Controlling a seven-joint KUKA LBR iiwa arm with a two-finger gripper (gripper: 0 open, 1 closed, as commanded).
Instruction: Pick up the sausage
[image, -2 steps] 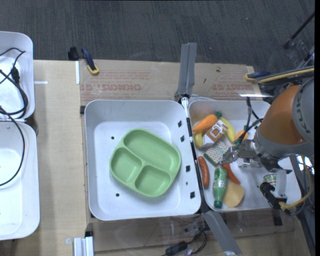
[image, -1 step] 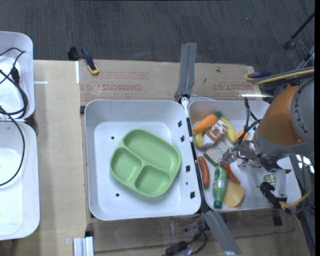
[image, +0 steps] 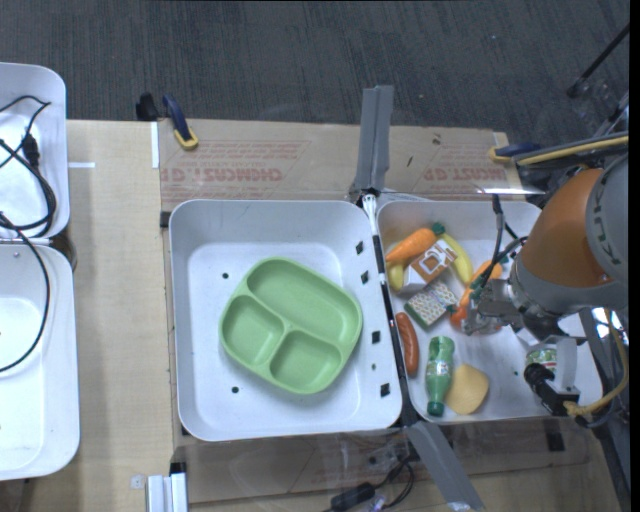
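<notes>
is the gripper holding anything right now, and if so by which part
Cannot be told: the gripper sits low among the toys in the right bin, and the sausage lies apart, untouched.

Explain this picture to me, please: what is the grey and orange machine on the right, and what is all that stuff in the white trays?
This is a single view from a camera fixed above a bench, looking down at a slant. The grey and orange machine is a robot arm reaching in from the right; its gripper hangs over the right bin. That bin holds toy food: a reddish sausage along its left side, a carrot, a banana, a green bottle, a yellowish piece and small packets. The left bin holds a green divided plate. The arm's job is to pick up the sausage, which lies untouched in the bin.
</notes>
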